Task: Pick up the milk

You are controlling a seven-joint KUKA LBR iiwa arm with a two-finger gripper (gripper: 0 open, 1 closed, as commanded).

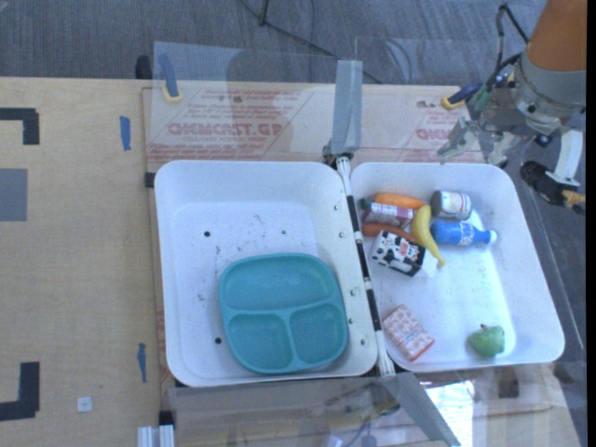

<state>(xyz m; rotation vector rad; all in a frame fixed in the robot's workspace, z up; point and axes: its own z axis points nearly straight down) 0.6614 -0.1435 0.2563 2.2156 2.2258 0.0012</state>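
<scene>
A: Is the gripper (pixel 473 138) holding anything?
B: No. Its fingers are spread open above the right bin's (pixel 538 277) far rim.
A: Where's the milk (pixel 399 252)?
B: Lying in that bin, touching the banana (pixel 427 235).

arm: grey, with its orange band (pixel 559 26) above the wrist, entering from upper right
wrist: angled down and to the left
gripper (pixel 473 141): thin fingers (pixel 456 143) spread apart, nothing between them
</scene>
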